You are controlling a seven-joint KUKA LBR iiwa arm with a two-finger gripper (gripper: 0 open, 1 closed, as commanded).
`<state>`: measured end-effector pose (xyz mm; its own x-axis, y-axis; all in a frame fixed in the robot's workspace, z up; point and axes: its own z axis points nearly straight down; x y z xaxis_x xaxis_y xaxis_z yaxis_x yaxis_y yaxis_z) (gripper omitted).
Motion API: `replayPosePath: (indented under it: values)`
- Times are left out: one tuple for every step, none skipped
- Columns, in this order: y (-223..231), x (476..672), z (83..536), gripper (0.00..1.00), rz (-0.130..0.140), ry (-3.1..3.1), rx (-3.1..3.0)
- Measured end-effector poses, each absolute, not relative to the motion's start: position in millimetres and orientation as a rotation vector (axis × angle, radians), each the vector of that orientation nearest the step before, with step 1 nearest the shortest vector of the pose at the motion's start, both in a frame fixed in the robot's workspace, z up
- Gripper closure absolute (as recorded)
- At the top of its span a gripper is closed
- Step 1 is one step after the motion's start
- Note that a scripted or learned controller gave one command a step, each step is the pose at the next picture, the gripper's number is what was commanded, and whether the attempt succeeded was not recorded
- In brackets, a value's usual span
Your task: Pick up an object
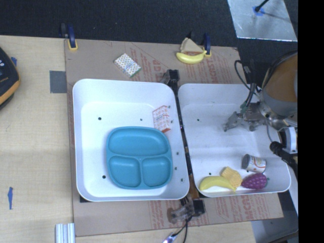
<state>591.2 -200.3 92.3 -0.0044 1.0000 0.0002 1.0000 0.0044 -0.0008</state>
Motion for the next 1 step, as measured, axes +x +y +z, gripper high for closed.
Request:
replayPosePath:
  values:
    - [-210.1,516.1,155.7,0.00,0.003,-2.224,-2.217]
